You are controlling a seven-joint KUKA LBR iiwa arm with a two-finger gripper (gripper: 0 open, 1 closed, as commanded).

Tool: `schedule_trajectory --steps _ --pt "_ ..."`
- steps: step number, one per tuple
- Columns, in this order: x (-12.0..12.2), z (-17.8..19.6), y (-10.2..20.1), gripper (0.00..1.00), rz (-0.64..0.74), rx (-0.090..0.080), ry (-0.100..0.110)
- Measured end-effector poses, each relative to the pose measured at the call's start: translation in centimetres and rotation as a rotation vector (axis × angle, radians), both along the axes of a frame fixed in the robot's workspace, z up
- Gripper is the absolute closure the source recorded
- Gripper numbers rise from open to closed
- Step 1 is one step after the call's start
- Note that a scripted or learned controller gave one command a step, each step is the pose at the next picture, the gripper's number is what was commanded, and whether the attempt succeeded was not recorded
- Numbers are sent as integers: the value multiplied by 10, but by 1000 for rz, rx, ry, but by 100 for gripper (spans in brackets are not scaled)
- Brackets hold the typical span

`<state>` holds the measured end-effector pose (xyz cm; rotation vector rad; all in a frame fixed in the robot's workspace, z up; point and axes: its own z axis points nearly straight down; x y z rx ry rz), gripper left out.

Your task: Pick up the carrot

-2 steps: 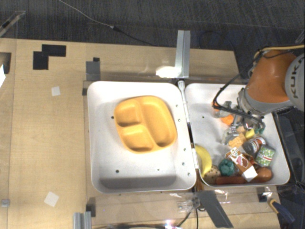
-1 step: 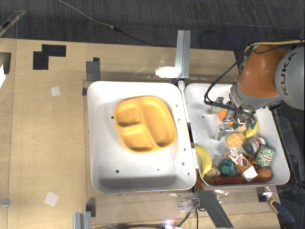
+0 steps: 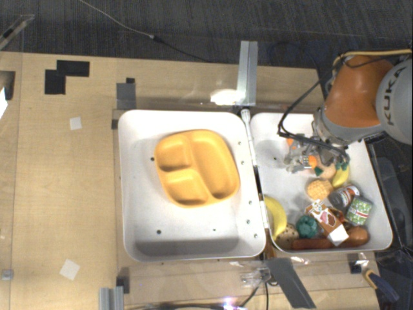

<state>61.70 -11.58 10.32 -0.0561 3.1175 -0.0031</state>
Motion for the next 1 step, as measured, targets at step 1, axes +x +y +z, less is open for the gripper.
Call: schedule_trajectory --steps 1 --pt "-7 65 21 100 -125 4 8"
